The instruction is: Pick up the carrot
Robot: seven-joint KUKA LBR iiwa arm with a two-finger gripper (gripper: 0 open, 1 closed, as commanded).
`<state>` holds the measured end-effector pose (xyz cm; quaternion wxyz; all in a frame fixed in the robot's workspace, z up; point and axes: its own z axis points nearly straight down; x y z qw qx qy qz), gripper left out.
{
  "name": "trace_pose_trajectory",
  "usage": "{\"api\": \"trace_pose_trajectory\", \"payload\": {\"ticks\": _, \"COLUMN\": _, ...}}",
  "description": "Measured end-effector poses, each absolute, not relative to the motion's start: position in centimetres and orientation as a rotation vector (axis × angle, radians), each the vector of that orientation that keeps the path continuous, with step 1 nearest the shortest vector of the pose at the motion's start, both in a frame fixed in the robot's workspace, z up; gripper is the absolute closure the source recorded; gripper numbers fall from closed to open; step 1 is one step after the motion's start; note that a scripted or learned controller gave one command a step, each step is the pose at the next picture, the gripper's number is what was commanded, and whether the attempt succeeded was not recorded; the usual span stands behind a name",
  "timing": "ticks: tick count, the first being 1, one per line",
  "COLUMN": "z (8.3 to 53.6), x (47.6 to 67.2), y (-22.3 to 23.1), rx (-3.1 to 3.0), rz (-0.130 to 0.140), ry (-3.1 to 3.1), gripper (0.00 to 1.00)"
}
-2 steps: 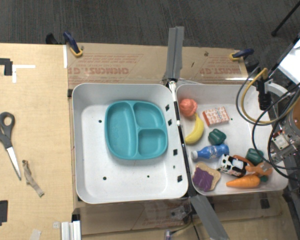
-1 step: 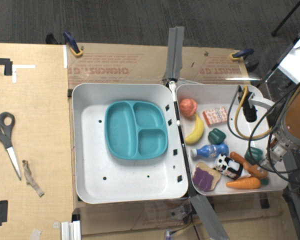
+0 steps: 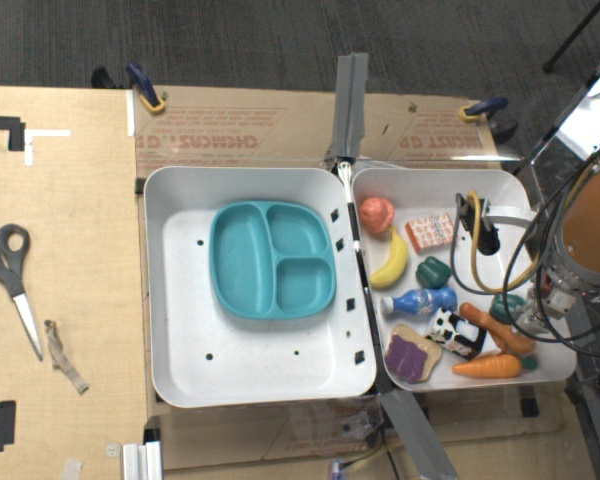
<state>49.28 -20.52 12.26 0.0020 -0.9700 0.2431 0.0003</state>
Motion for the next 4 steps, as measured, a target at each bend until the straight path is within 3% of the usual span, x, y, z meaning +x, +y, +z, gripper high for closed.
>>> {"api": "trace_pose_trajectory", "payload": {"ticks": 1, "z": 15.2, "x": 48.6, "y": -19.8, "rx": -3.084, "rz": 0.002, "ry": 0.58, "gripper": 1.0}}
{"api": "trace_pose_trajectory", "payload": {"ticks": 2, "z": 16.0, "x": 49.9, "y": -21.9, "rx": -3.122, "rz": -0.001, "ry": 0.316, "gripper": 1.0}}
{"api": "trace_pose_trajectory", "payload": {"ticks": 3, "z": 15.7, "x": 48.7, "y": -22.0, "rx": -3.123, "rz": 0.0, "ry": 0.308, "gripper": 1.0}}
{"api": "trace_pose_trajectory", "payload": {"ticks": 4, "z": 21.5, "x": 48.4, "y": -22.0, "rx": -3.12, "rz": -0.001, "ry": 0.321, "gripper": 1.0}}
